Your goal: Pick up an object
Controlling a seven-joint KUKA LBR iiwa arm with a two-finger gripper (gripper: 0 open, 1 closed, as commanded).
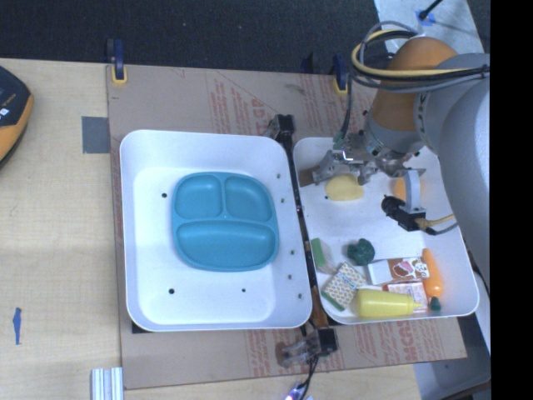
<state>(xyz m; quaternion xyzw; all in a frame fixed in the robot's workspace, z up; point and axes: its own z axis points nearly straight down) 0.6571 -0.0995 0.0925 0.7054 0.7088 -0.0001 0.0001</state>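
Over the right bin (pixel 466 302), far end, the jaws (pixel 348 170) are down low, right above a pale yellow lump (pixel 344 190). They sit on its far side, close to touching, but whether they're spread or pinched I cannot tell from this slant, and nothing visibly sits between them. So no grasp to call yet.

Risk one: that lump looks rounded and smooth, so off-centre jaws could squirt it away toward the bin's far-left wall. Risk two: that wall is just beside it, so a jaw might catch the rim.

Nearer us, clutter: a green blob (pixel 361 251), a yellow bottle (pixel 385 305), a carrot (pixel 431 275), small boxes (pixel 398 272). All well apart from the lump, so no tangling there.

Left bin (pixel 133 223) holds a blue divided plate (pixel 224 222), well apart from the arm.
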